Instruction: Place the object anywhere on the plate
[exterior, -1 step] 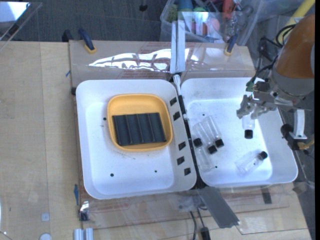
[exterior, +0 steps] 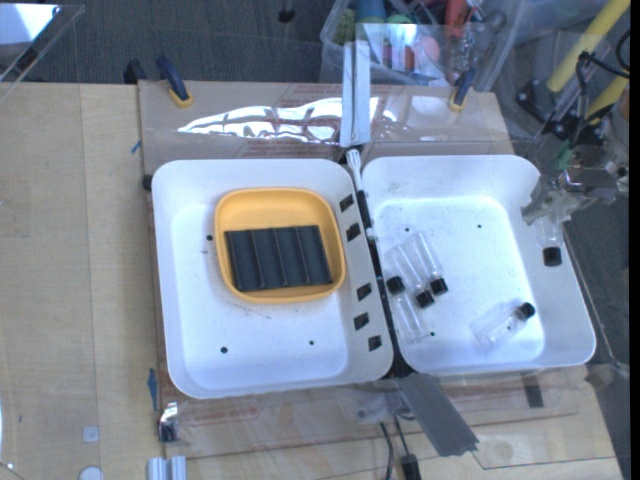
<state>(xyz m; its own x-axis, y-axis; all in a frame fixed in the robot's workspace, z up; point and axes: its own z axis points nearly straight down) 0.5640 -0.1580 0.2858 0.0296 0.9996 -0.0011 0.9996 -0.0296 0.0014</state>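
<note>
A yellow plate (exterior: pixel 232 218) lies in the left bin (exterior: pixel 190 328), and a black ridged rectangular block (exterior: pixel 278 258) rests flat on it. In the right bin (exterior: pixel 470 203) several clear vials with black caps lie on their sides: a tight group (exterior: pixel 412 266) near the bin's left wall and one (exterior: pixel 497 323) toward the front right. My gripper (exterior: pixel 552 208) hovers at the right bin's right rim. Just below it is another small clear vial with a black cap (exterior: pixel 551 255); whether it is held or lying on the bin wall is unclear.
A central divider with black clips (exterior: pixel 362 268) separates the bins. A clear box of colourful items (exterior: pixel 430 23) stands behind the bins. Cables and yellow tubing (exterior: pixel 590 48) crowd the back right. Wooden bench (exterior: pixel 70 268) stretches to the left.
</note>
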